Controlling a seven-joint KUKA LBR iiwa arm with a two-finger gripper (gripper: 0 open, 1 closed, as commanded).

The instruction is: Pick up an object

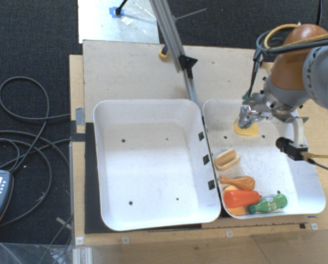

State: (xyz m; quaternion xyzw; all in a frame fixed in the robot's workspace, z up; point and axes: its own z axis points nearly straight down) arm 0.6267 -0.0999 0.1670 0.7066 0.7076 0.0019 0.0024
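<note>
Dark carpet with loose cables [21,120] surrounds the counter [131,70], which carries two white bins side by side. Over the far part of the right bin [312,194], the gripper [247,117] sits directly above a flat yellow piece [246,130]; whether its fingers are apart or together cannot be told. Nearer the front lie a hot dog [227,159], a drumstick [238,181], a carrot [240,198] and a green bottle [268,203].
</note>
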